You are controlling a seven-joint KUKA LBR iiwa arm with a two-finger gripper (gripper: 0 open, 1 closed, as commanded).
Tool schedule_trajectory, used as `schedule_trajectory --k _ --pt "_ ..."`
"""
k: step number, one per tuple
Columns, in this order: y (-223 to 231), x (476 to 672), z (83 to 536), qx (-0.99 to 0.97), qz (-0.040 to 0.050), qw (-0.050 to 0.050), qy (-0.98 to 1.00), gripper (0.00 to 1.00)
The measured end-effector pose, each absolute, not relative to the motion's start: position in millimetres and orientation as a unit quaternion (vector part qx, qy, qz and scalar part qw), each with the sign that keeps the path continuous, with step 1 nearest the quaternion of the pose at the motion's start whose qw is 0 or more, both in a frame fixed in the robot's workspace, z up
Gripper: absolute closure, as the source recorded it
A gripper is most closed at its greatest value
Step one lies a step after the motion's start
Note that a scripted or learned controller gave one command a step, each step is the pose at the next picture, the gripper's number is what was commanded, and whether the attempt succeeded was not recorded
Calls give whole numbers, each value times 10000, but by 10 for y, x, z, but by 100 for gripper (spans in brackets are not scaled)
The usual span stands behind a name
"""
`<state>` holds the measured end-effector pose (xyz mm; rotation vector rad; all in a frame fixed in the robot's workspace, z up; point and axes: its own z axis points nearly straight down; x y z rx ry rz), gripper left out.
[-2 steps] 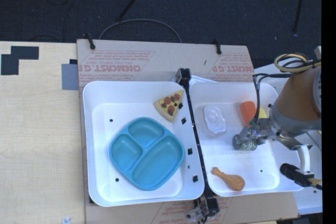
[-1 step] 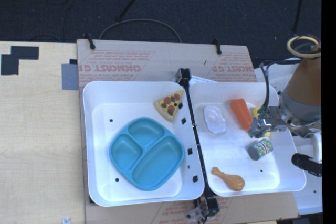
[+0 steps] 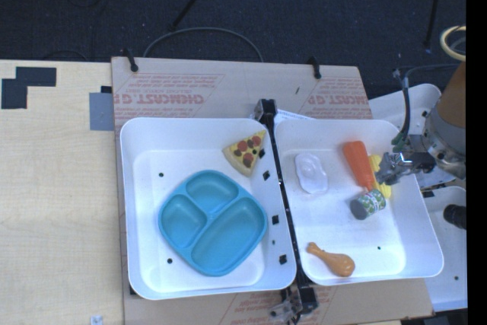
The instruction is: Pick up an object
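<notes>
The gripper [image 3: 392, 166] sits low over the right edge of the right bin [image 3: 426, 255], reaching in from the arm [image 3: 449, 129] at the right side of the view. Its metal end is small and partly blurred against the things beneath it, so whether it is parted or closed, and whether it has hold of anything, cannot be told.

Just beside the gripper on its left lies a carrot [image 3: 358, 164], an orange stick lying lengthwise, its lower end close to the gripper's tip. A yellow thing [image 3: 377, 166] shows between the carrot and the gripper, partly covered, and its shape is not clear. Just below the gripper a small can [image 3: 368, 204] with a green patterned side lies tilted on the bin floor, near the carrot's lower end. Whether the gripper touches any of these three cannot be made out.

Further left in the same bin a pale, whitish lump [image 3: 311, 173] rests near the divider between the bins. Toward the near wall lies a toy chicken drumstick [image 3: 332, 260], well apart from the gripper.

In the left bin [image 3: 137, 240], a blue plate [image 3: 212, 221] with three compartments takes up much of the floor. A slice of toy pizza [image 3: 246, 151] lies beyond it, near the bin's far right corner.
</notes>
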<state>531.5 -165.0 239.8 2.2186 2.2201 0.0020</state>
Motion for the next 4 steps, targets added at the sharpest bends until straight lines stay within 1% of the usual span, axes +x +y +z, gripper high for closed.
schedule_trajectory --k 1,2,3,4 --pt "-1660 5322 2918 7067 8 15 7075 100" --pt "-1048 5362 2821 7052 -3 -22 7090 100" --pt "-548 5394 2792 7055 -6 -21 7087 100" --pt "-28 5344 2545 7057 -13 -28 7085 100"
